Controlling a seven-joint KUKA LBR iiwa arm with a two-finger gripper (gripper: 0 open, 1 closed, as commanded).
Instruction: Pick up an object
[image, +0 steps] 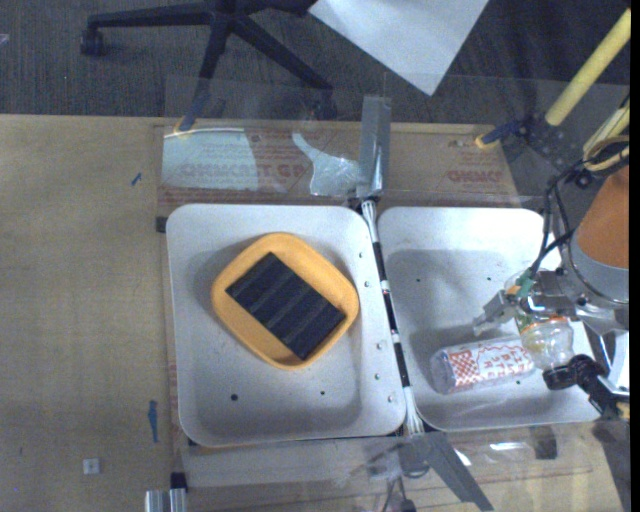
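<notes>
A bottle (483, 366) with a red-and-white patterned label lies on its side in the right bin (450, 250), near that bin's front edge. Its clear end points right and reaches under my gripper (538, 322). The gripper hangs low over the right part of that bin, just above and right of the bottle. The grey arm with its orange band (607, 225) comes in from the right edge. A yellow, rounded-square object (285, 299) with a dark ridged panel on top rests in the middle of the left bin (200, 390).
A raised divider (385, 310) runs between the two bins. A cardboard sheet and a metal bracket (374, 145) lie behind the bins. Cables (553, 215) hang beside the arm at the right bin's far right corner.
</notes>
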